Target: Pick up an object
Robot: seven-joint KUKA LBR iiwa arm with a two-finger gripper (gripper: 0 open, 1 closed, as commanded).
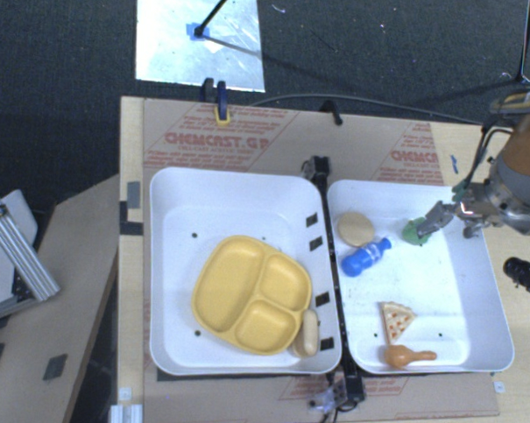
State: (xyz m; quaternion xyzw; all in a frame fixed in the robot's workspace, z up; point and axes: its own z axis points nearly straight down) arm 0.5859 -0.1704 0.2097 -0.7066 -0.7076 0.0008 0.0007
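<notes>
Two shallow white bins before you, grey two-finger gripper (433, 219) at right bin's (485, 286) upper right, fingers touching small green round object (415, 231), grip you cannot tell, blue plastic bottle (365, 256) nearby.

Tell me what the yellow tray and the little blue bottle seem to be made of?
Yellow tray: likely moulded plastic, matte, judging by its even colour and soft rounded compartments. Blue bottle: probably glossy plastic, with a uniform blue body and a faint sheen; too small to be sure.
</notes>
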